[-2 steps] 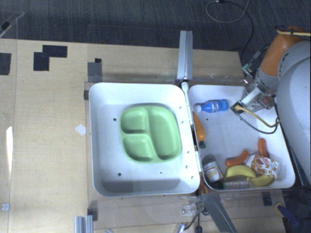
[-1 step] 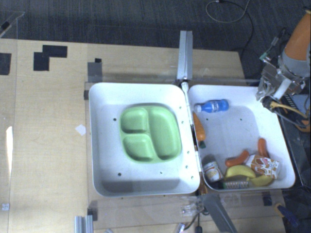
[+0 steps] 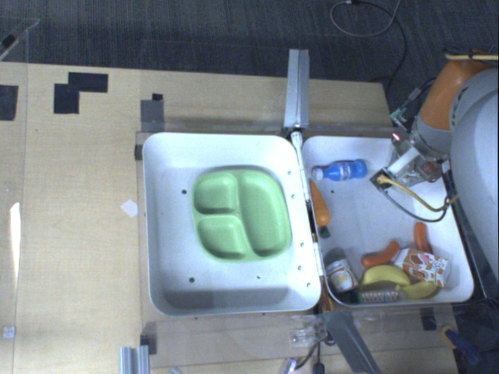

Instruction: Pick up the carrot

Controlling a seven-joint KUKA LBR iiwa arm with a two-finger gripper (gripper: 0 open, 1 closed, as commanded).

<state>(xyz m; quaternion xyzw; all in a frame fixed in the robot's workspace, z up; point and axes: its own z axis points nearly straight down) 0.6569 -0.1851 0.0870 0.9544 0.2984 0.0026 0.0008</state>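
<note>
The carrot (image 3: pixel 318 202) is a slim orange piece with a dark green end. It lies lengthwise against the left wall of the right bin (image 3: pixel 460 287), just below the blue bottle. My gripper (image 3: pixel 405 166) hangs over the upper right part of that bin, well to the right of the carrot and apart from it. Nothing is seen held in it.
A blue water bottle (image 3: pixel 341 170) lies at the bin's top. Along the front sit a small can (image 3: pixel 340 274), two orange-red sausages (image 3: pixel 380 253), a banana (image 3: pixel 399 280) and a snack packet (image 3: pixel 428 267). The left bin (image 3: pixel 160 209) holds a green divided plate (image 3: pixel 240 213).
</note>
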